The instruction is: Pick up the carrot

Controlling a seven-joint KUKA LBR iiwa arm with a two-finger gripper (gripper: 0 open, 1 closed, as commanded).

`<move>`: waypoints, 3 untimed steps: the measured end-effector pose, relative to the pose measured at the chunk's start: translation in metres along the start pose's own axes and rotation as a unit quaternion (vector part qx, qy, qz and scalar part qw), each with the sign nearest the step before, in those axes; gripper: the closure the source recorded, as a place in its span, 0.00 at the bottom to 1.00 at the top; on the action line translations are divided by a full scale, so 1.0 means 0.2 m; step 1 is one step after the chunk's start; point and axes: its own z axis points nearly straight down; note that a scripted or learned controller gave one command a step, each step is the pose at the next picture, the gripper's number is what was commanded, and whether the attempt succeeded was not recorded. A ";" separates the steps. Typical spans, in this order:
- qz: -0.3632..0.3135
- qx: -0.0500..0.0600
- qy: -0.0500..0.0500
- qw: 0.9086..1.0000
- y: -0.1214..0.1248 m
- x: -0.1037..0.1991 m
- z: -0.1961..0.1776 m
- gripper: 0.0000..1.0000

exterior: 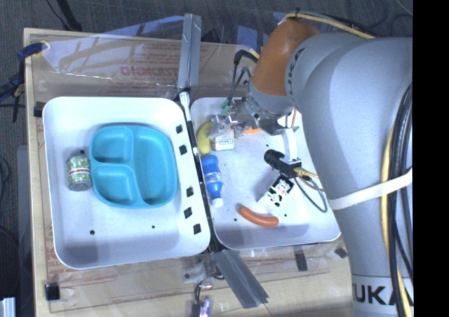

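A long orange-red piece that looks like the carrot [258, 216] lies flat near the front wall of the right bin [309, 228]. My gripper [224, 132] hangs low over the back left part of that bin, far from the orange piece and close to a yellow banana [203, 137]. A small orange patch [252, 126] shows beside the wrist; I cannot tell what it is. The arm's grey body hides the bin's right side.
A blue bottle with a white cap [212, 179] lies along the right bin's left wall, between the banana and the orange piece. The left bin [63, 235] holds a blue divided plate [133, 165] and a small can [79, 172].
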 end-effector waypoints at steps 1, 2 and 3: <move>0.158 -0.007 -0.006 0.987 -0.19 0.14 0.00 1.00; 0.156 -0.010 -0.003 0.988 -0.18 0.15 -0.02 0.00; 0.156 -0.010 -0.003 0.988 -0.18 0.15 -0.02 0.00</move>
